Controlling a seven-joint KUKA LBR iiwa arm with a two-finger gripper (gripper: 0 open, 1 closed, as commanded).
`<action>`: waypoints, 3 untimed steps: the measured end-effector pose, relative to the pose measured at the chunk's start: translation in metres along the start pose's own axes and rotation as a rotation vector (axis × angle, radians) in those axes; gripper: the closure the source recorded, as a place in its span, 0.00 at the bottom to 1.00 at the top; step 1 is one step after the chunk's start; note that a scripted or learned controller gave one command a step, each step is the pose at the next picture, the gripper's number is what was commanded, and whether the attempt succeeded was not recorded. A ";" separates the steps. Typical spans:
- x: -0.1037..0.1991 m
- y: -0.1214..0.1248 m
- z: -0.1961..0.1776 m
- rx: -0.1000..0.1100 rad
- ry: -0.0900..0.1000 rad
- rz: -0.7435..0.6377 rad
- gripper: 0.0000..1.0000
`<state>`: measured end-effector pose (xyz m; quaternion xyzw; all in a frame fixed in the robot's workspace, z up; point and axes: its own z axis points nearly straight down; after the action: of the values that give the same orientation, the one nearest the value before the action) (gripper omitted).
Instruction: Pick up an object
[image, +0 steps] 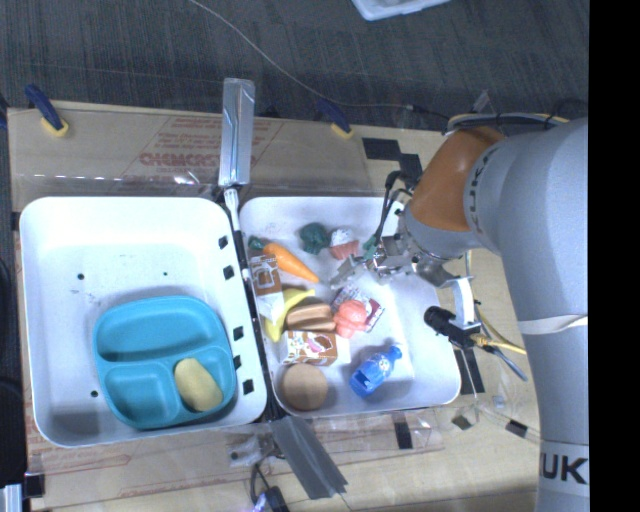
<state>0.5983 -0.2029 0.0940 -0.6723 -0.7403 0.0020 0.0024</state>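
We log 2 white bins side by side. The left bin (50, 300) holds a blue tray (160, 355) with 3 compartments; a yellow potato (198, 384) lies in its lower right compartment.

The right bin (425, 375) carries the clutter: a carrot (291, 262) near the divider, a dark green piece (315, 236) and a small red and white piece (344, 243) toward the far wall, a banana (283, 305) touching a hot dog (310, 316), a pink ball-like thing (351, 317) on a red and white wrapper (371, 313), a printed carton (312, 348), a brown round bun (304, 386) by the near wall, and a blue bottle (376, 369) beside it.

The gripper (372, 262) sits low over the right bin's far half, just right of the small red and white piece and above the pink thing. We cannot tell whether it grips anything.
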 end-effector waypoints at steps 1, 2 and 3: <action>-0.001 -0.037 0.002 -0.002 0.001 0.140 0.00; 0.017 0.039 -0.027 -0.005 0.000 0.018 0.00; 0.026 0.060 -0.001 0.006 0.006 -0.006 0.00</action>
<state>0.6554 -0.1713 0.0946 -0.6700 -0.7423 0.0020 0.0065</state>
